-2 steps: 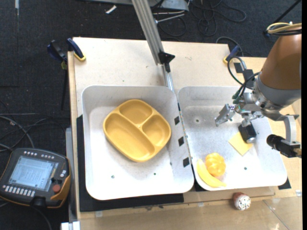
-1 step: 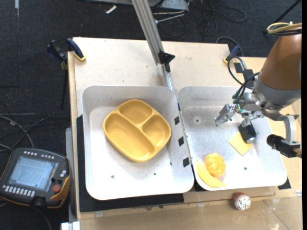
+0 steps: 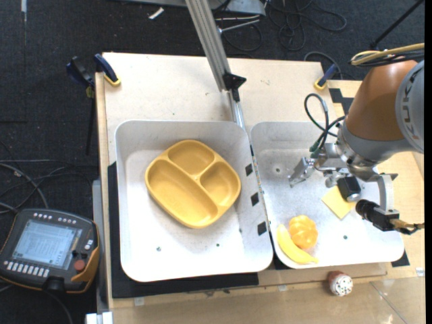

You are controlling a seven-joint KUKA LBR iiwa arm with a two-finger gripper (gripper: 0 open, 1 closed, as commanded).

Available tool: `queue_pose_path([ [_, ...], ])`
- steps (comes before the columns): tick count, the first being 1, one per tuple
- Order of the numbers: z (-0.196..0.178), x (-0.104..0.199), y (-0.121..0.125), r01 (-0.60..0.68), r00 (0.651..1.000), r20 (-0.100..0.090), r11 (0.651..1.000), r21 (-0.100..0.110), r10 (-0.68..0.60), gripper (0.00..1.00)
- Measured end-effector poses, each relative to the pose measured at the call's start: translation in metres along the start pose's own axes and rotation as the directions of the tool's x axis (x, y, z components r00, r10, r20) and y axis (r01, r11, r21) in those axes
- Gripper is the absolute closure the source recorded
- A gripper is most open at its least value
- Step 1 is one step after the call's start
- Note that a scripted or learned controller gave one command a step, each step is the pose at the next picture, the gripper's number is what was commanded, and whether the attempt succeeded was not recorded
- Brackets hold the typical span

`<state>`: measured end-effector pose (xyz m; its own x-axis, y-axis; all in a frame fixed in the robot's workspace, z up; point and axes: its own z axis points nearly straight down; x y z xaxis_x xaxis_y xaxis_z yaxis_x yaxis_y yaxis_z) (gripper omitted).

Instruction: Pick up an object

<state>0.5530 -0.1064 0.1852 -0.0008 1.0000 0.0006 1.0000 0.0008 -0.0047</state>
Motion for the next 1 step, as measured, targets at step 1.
queue_pose_path([
  [1,0.0502,-0.0035,0.008,-0.001,1.0,0.0,1.0,0.0,0.001,0.0],
])
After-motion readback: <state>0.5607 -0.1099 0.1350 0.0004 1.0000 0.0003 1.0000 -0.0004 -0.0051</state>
